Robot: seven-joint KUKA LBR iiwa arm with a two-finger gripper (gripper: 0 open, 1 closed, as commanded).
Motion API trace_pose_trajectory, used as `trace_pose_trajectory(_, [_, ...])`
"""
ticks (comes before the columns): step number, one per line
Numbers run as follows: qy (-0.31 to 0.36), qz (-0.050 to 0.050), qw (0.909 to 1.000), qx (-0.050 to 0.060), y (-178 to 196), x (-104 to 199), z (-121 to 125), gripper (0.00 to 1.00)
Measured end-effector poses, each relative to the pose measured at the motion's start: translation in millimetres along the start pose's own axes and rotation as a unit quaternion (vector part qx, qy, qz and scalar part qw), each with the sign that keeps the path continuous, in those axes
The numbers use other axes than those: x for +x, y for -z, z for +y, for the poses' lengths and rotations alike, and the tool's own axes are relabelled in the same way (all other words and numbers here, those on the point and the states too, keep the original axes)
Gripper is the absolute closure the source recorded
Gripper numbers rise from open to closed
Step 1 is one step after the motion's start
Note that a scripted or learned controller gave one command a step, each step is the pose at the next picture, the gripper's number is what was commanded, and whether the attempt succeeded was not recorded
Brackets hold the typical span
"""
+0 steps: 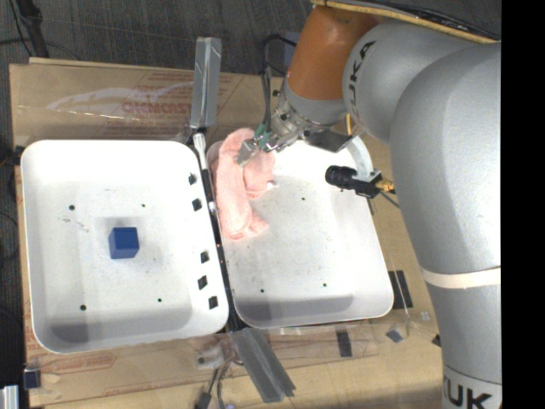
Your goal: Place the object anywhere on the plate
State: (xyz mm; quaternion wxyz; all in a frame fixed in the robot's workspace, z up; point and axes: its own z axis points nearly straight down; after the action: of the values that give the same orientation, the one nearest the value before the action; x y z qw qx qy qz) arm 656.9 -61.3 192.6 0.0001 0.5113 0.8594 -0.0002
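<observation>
Cardboard-topped bench under a dark backdrop, carrying two shallow white bins side by side. Left bin holds a small blue cube, sitting flat, well apart from the walls. Right bin holds a pink cloth, bunched against its left wall, running from the far-left corner toward the middle.

Gripper is at the far end of the cloth, touching or just above its upper fold. Fingers blurred against the fabric; cannot tell whether spread, closed, or pinching cloth. Arm reaches in from the right, orange band above the wrist.

No plate identifiable; a white curved edge shows behind the wrist at the far right, possibly a rim, uncertain.

Risks, judged:
- Soft cloth may be nipped by one thin fold and slip out on lift.
- Cloth lies hard against the bin wall; a finger could catch the wall or the divider clips.
- A trailing tail may drag and snag.
- Unclear target makes a misplaced drop likely.
</observation>
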Motion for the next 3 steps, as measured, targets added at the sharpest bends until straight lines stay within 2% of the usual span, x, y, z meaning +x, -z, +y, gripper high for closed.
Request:
trace_pose_trajectory(1, [0.003,0.001,1.0,0.001,39.3,0.4,0.6,1.0])
trace_pose_trajectory(2, [0.204,0.001,0.979,0.001,46.1,43.2,11.6,1.0])
trace_pose_trajectory(3, [0.396,0.001,0.9182,0.002,36.4,99.1,25.4,1.0])
